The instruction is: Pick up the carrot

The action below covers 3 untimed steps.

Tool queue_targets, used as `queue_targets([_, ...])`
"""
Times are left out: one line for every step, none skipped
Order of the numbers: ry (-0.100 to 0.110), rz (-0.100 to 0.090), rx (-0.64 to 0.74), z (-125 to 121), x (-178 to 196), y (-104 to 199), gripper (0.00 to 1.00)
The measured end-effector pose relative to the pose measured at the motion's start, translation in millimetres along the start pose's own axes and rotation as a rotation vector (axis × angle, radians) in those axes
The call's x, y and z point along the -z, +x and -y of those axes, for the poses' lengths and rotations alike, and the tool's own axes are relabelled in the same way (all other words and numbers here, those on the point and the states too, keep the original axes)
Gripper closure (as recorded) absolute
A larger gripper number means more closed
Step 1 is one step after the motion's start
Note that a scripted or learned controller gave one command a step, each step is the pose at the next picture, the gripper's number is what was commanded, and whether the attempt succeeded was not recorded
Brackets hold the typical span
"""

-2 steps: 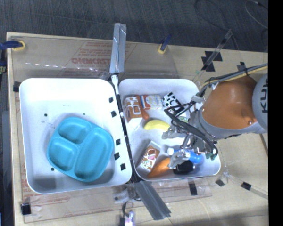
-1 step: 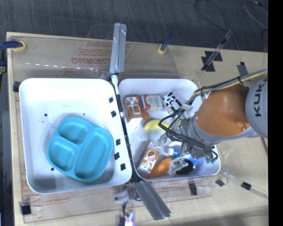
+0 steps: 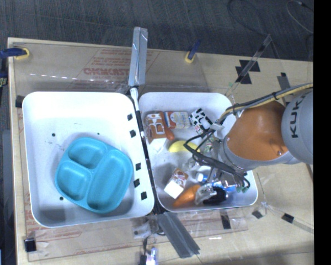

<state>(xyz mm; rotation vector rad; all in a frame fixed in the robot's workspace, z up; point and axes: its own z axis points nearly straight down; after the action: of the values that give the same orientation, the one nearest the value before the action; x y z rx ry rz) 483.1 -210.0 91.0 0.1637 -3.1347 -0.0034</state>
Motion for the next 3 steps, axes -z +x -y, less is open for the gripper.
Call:
queue_targets([-0.002, -0.002, 0.002, -0.5, 8.2, -0.8, 1.0])
queue_targets([0.002, 0.003, 0.304, -56.7, 64.1, -19.3, 1.0])
queue_targets([0.008, 0.012, 0.334, -44.2, 29.5, -23.0, 1.0])
